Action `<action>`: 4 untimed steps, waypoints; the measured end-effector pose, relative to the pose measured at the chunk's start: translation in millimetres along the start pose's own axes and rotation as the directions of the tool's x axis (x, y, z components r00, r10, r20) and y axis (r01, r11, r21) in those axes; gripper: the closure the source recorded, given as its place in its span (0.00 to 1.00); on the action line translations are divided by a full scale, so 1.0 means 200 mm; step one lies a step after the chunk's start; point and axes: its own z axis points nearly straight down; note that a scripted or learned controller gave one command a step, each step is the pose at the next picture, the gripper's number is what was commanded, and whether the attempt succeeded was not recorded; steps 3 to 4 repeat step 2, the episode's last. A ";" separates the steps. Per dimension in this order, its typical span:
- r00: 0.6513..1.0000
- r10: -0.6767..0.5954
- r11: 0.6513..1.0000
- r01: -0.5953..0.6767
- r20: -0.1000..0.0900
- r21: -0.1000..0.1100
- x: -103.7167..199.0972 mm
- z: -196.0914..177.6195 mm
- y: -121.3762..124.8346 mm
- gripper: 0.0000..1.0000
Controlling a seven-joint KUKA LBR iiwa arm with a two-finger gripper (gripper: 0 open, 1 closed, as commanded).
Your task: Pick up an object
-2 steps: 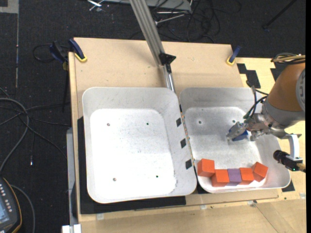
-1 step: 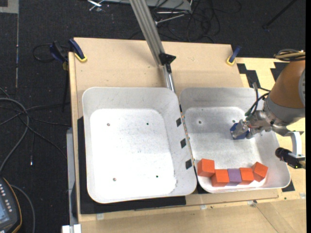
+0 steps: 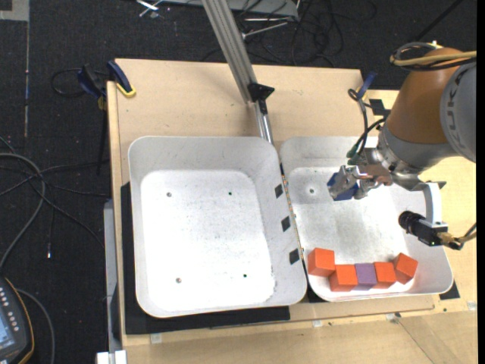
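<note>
The blocks (image 3: pixel 362 271) are seen in a row along the near wall of the right bin (image 3: pixel 318 158), four orange and one purple, touching one another. The tool (image 3: pixel 345 184) is hung above the bin's far half, well apart from them, so they lie toward the near edge. Something blue shows at the tool; whether it is spread or pressed together cannot be told.

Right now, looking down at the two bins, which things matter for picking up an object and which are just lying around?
For the job: gripper; orange blocks; purple block; right bin.

Lying about: left bin; clamp at the bench corner; cables on the floor.
</note>
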 end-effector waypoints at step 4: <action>1.000 0.002 1.000 -0.002 0.001 0.007 0.69 0.03 0.14 1.00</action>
